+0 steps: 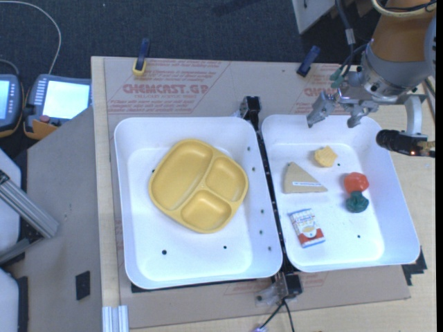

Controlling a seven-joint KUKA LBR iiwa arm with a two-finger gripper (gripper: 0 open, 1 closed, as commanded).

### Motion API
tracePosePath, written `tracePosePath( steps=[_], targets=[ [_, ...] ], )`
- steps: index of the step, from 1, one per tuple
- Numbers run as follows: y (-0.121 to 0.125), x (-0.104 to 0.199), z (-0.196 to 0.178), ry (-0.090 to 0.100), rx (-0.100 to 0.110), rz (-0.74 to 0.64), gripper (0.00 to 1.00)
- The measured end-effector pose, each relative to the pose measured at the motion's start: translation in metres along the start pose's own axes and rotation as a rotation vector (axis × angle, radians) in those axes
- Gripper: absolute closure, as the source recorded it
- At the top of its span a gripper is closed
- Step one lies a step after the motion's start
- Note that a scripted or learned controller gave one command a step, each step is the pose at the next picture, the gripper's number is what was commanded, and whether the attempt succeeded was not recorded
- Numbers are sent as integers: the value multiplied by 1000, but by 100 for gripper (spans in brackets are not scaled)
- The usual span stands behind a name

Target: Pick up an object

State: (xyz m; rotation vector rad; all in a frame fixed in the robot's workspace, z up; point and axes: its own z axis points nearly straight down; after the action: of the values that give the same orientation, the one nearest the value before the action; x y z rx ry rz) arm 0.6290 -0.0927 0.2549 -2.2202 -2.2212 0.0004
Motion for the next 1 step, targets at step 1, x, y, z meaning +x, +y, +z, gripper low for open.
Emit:
tracePosePath(
  steps=[1],
  targets=[
    [-1, 3, 43, 0, 5, 0, 0]
  ],
)
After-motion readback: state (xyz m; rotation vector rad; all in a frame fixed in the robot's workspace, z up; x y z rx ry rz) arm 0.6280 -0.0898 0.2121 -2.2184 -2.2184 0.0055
